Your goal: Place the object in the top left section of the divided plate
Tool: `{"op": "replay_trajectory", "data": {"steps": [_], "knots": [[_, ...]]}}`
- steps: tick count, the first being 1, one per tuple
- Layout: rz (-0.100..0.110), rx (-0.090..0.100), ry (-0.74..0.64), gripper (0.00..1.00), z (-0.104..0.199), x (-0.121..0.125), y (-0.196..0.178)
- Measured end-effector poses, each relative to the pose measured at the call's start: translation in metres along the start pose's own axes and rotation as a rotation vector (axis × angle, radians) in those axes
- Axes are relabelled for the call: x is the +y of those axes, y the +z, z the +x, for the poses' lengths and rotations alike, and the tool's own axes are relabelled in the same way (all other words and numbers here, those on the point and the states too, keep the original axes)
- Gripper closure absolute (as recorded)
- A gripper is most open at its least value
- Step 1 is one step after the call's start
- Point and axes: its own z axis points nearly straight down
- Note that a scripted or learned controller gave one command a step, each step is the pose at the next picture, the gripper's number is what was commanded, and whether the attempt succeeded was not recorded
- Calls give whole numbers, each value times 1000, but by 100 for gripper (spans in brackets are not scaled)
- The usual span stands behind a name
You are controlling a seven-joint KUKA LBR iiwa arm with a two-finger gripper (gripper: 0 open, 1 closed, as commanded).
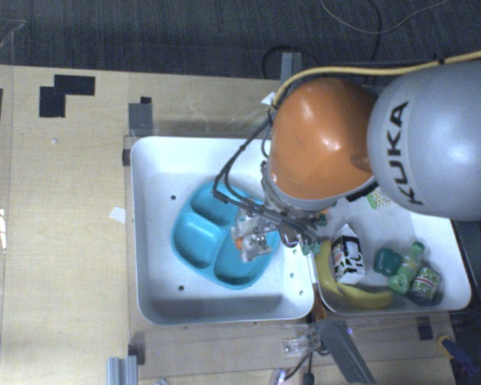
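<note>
A blue divided plate (202, 235) lies in the left white bin (156, 215), a little right of the bin's middle. My gripper (254, 239) hangs over the plate's right side, under the arm's big orange band (321, 139). A small orange bit (241, 245) shows at the gripper's tip, above the plate's lower right section. Whether that bit is held or lies on the plate I cannot tell. The arm hides the plate's right edge.
The right bin (457, 291) holds a yellow banana (357, 295), a black-and-white carton (349, 259), green bottles (409, 271) and a pale packet (378, 200) half under the arm. Wooden bench surrounds both bins; a wall divides them.
</note>
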Motion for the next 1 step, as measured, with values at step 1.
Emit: {"op": "replay_trajectory", "data": {"steps": [1], "knots": [[-2, 2, -199, 100, -12, 33, 36]]}}
